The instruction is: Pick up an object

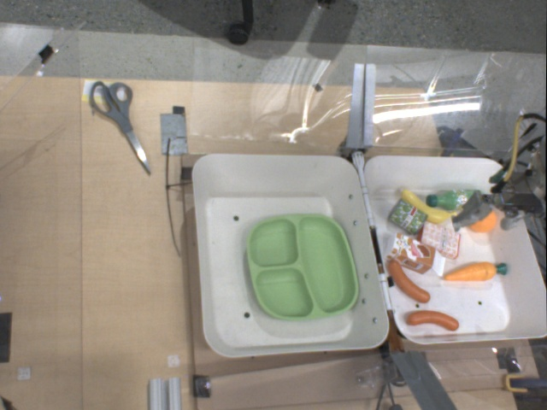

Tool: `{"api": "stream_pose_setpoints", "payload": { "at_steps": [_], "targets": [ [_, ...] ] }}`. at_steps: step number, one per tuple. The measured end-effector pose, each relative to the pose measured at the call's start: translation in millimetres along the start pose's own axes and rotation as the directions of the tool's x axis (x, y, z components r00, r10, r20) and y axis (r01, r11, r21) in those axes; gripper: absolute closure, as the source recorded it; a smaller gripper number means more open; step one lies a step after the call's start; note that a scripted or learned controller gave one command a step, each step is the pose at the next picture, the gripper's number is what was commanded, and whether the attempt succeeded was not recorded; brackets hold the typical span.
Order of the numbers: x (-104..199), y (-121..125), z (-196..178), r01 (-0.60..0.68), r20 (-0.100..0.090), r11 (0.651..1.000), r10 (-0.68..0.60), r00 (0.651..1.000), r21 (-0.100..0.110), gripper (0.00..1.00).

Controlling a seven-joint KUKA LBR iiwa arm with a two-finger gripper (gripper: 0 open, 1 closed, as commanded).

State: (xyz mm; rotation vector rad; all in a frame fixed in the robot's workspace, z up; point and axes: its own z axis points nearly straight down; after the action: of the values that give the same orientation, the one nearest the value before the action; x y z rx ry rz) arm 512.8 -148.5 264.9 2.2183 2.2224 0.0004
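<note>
- The bench (77, 254) is carrying two white bins side by side; the left bin (214, 314) is holding a green tray (302, 266) with three compartments, lying flat near its centre.
- The right bin (491, 314) is holding the pickable objects, grouped in its upper and middle area.
- A banana (422, 205) is lying at a slant near the top of the right bin, with a green bottle (450, 200) just beside it to the right.
- A green packet (407, 216) is sitting under the banana's left end; a red-and-white packet (413, 253) and a pink packet (443, 239) are lying just below.
- A carrot (473, 272) is lying level in the middle of the right bin, leaf end pointing right.
- Two sausages are lying lower down: one sausage (408, 282) at a slant near the left wall, the other sausage (432, 319) level near the front wall.
- The gripper (475, 213) is reaching in from the right edge, sitting low over the upper right part of the right bin, just beside the bottle and an orange item (485, 223).
- Finger state: cannot tell; the tips are blurring into the objects beneath.
- Scissors (120, 120) are lying on the bench, well apart from both bins, at upper left.
</note>
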Motion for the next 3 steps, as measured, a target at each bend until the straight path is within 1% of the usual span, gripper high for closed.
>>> {"api": "stream_pose_setpoints", "payload": {
  "at_steps": [1,2,3],
  "targets": [
    [-8,43,150,0.047,-0.001,0.999,-0.047,0.999,-0.001,0.0],
    [15,64,168,0.038,0.006,0.999,-0.038,0.999,-0.016,0.0],
    [13,67,157,0.037,0.008,0.999,-0.037,0.999,-0.022,1.0]
  ]
}}
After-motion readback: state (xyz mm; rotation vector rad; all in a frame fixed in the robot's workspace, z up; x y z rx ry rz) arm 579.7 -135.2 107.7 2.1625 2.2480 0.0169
